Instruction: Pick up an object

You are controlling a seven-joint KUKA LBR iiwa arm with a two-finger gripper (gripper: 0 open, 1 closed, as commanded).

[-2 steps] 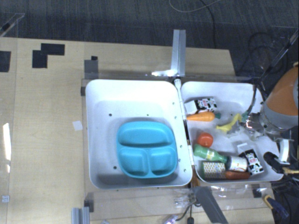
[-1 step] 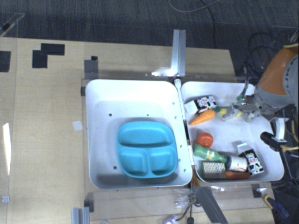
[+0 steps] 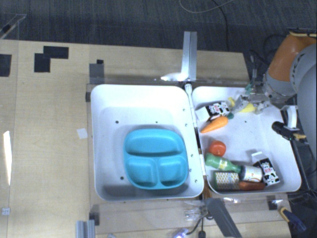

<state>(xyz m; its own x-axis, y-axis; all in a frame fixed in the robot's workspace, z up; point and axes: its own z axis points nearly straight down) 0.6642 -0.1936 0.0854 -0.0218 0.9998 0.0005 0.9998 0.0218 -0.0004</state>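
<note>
the gripper hangs over the far end of the right bin; whether its jaws are spread or pressed together, i cannot tell. a yellow object lies just under them. just beside the jaws, toward the left bin, sit a small cow-print carton and a carrot. the blue divided tray lies well apart.

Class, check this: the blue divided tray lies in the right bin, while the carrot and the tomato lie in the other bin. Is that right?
Not quite. The camera view shows the blue divided tray in the left bin; the carrot and tomato lie in the right bin.
</note>
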